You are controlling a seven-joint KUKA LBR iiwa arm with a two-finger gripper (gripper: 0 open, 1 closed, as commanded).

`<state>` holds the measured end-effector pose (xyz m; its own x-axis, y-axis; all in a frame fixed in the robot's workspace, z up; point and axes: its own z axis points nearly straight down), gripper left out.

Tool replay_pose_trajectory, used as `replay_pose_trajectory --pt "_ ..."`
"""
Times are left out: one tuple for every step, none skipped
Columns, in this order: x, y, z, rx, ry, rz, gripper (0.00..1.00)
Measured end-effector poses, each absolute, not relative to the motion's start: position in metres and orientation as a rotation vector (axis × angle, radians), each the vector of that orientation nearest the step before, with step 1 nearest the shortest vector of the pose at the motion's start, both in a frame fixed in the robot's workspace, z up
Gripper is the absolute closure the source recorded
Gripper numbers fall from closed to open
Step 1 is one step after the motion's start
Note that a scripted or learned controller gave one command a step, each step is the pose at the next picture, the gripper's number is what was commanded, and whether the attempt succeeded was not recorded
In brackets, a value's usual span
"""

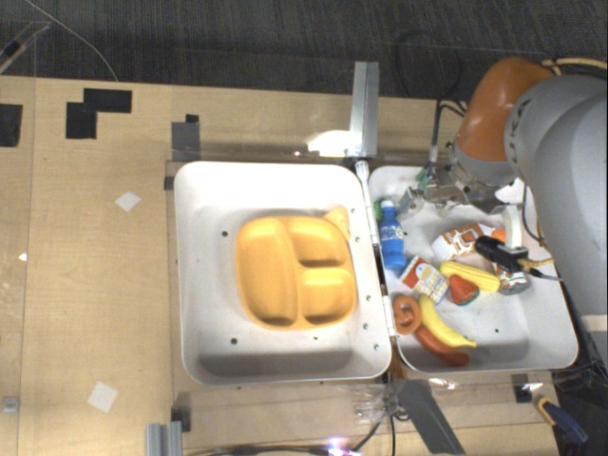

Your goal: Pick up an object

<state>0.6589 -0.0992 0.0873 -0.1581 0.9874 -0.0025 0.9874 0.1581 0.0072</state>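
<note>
My gripper (425,195) hangs over the far left part of the right bin (532,345), under the orange wrist band. Nothing shows between its fingers. Just left of it and below lies a blue bottle (390,238) with a green cap, along the bin's left wall. Nearer the front lie a white and orange carton (457,243), a small red and white box (422,276), a yellow corn cob (470,275), a red piece (464,294), a banana (440,322) and a brown-red ring (406,313).
The left bin (204,255) holds a yellow divided tray (293,271) in its middle. A metal post (365,112) stands behind the wall between the bins. The grey arm covers the right bin's far right corner.
</note>
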Motion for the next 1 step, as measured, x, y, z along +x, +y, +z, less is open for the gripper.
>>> replay_pose_trajectory --pt "0.6502 -0.1218 0.0873 2.096 2.331 0.006 0.00"
